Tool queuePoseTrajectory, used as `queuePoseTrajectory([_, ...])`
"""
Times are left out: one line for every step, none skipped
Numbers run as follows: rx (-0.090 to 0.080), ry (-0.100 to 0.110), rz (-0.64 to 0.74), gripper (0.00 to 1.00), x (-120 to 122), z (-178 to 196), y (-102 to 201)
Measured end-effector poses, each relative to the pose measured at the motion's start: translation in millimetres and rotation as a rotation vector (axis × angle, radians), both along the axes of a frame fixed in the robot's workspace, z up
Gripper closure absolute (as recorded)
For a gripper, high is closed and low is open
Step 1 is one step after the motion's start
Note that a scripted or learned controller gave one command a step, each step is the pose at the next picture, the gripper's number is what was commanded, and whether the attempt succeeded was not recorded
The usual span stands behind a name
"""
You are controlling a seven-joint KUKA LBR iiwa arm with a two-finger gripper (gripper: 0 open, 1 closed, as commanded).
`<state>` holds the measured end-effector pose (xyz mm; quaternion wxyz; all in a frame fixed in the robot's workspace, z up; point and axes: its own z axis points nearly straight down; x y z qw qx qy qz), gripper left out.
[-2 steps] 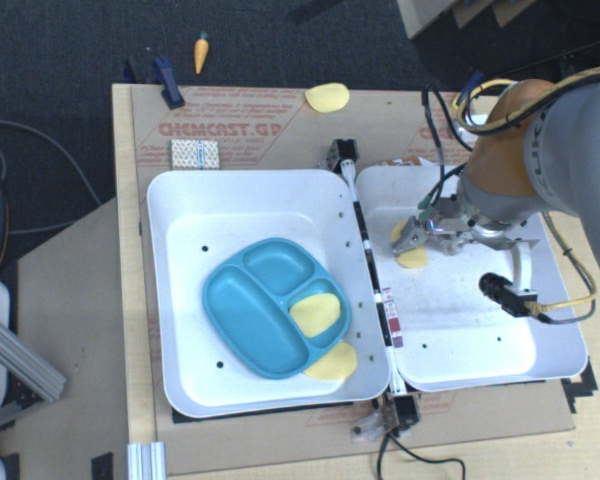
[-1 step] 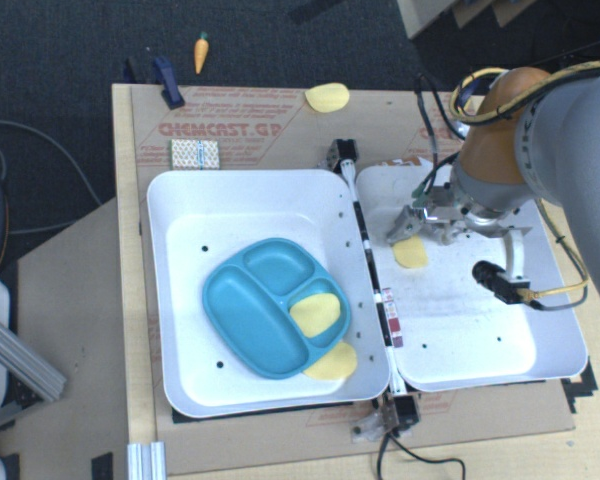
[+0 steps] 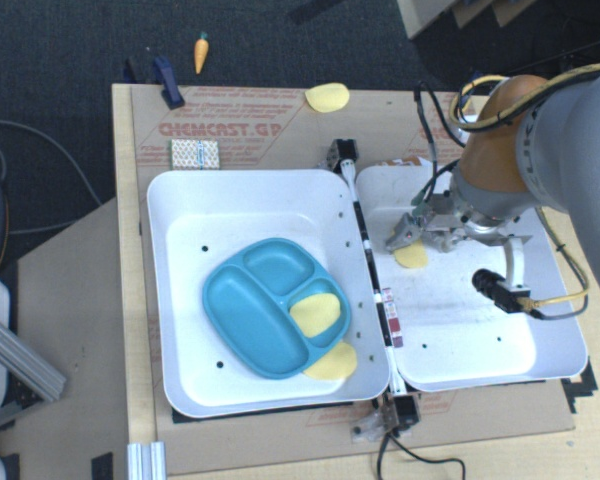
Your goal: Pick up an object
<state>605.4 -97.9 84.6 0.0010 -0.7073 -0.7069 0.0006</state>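
So the pincer point(image 3: 412, 230) is down in the right bin point(image 3: 480, 353), near its back left corner, and there's a small yellow piece point(image 3: 412, 257) lying on the bin floor just below the fingertips on the camera's near side, basically touching or right next to them. Honestly can't tell if the fingers are spread or pressed together, it's all a grey tangle from this angle, and I don't see the piece actually between them. My read: the pickup isn't done yet, the thing looks flat on the bin, so the closing and lifting is all left to do. Off to the pincer's left, in the other bin point(image 3: 180, 268), sits a blue divided plate point(image 3: 255, 308) with a yellow piece in one compartment point(image 3: 316, 313) and another one point(image 3: 332, 363) tucked against its near edge.
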Motion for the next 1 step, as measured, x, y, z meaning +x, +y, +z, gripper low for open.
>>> queuePoseTrajectory([0.000, -0.001, 0.000, 1.00, 0.4, 9.9, 0.1])
